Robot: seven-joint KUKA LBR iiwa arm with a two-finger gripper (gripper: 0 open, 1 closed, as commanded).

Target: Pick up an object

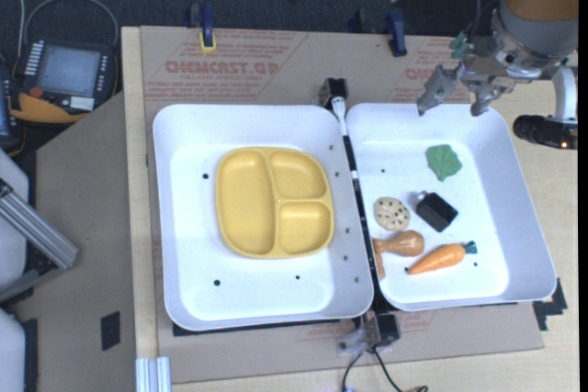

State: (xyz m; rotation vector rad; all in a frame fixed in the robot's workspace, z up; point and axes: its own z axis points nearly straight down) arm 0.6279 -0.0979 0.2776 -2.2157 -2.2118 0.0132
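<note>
The tool (457,95) hangs over the far rim of the right bin (514,289), its two fingers spread wide apart with nothing between them. All the candidates lie nearer the camera than the tool, well apart from it: a green leafy piece (445,162) is the closest, then a black block (436,211) with a small silver knob, a speckled round cookie (391,214), a tan drumstick-shaped piece (401,244) and an orange carrot (438,259) with a green tip. They look like moulded plastic toys, so probably light, stiff and rather slick. The carrot seems the easiest to take: long, tapering and smooth, best pinched across its thicker middle so it cannot swing or slide out. The flat cookie and the thin leaf sit low and offer little to grip; the block's square sides would hold well. Beyond these, in the left bin (184,289), lies a glossy yellow divided tray (274,200).
</note>
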